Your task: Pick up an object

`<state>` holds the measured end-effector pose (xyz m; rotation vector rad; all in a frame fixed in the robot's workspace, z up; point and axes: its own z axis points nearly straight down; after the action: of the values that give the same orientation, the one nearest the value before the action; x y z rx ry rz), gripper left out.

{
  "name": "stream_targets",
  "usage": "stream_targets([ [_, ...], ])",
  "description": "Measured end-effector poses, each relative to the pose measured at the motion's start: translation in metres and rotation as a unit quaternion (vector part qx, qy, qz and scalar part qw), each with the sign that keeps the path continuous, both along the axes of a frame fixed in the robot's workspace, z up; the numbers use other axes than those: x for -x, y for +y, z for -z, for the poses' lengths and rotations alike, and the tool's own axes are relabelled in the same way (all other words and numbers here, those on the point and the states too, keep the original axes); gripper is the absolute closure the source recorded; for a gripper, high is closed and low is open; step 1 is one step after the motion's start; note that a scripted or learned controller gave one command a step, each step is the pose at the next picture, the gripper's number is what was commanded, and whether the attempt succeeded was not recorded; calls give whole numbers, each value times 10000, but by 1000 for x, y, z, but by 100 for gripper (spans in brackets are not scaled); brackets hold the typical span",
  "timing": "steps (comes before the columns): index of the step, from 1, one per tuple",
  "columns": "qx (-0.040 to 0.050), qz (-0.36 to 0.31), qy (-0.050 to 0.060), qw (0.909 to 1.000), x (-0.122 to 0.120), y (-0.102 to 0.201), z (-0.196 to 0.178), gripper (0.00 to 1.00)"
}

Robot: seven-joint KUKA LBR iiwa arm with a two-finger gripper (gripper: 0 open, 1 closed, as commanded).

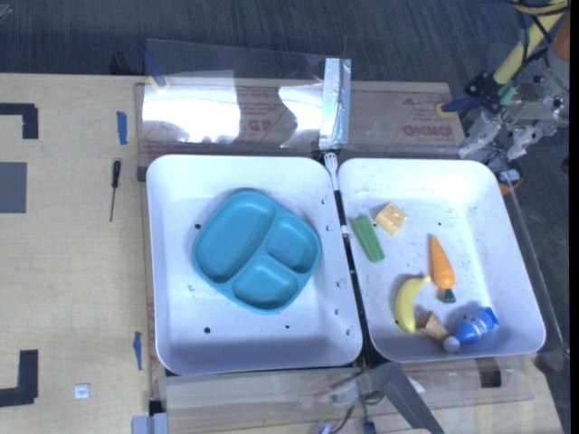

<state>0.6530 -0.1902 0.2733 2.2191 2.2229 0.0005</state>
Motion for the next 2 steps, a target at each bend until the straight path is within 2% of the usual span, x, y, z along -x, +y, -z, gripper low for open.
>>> stream_targets([
  [1,-14,-498,47,9987,64,19,137,0],
  [2,5,-63,-24,10000,95,45,186,0],
])
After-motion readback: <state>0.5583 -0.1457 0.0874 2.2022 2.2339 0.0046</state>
